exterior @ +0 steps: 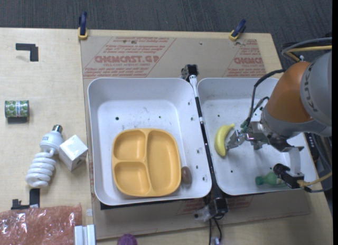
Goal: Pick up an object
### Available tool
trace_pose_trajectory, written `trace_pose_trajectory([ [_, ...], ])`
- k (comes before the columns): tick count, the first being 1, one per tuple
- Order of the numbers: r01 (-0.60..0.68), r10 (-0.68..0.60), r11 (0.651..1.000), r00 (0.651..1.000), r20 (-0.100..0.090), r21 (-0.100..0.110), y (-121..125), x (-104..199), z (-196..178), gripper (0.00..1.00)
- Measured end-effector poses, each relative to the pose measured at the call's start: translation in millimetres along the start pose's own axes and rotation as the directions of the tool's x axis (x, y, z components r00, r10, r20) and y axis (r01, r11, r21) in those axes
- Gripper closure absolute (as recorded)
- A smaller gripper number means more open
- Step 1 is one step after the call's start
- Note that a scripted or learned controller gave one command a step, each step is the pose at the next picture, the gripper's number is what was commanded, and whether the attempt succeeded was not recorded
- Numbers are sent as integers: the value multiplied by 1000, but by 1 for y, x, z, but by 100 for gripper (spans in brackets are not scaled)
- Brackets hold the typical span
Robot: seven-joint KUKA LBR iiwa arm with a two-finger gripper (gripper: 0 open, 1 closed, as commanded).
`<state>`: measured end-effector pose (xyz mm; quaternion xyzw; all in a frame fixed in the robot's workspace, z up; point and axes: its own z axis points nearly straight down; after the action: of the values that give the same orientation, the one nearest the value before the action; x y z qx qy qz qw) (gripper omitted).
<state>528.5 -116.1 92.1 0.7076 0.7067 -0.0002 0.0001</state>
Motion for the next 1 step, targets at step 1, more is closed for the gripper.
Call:
trace_pose_trajectory([
  [1,-1,1,1000,1000,-1,0,-49,24,0,0],
])
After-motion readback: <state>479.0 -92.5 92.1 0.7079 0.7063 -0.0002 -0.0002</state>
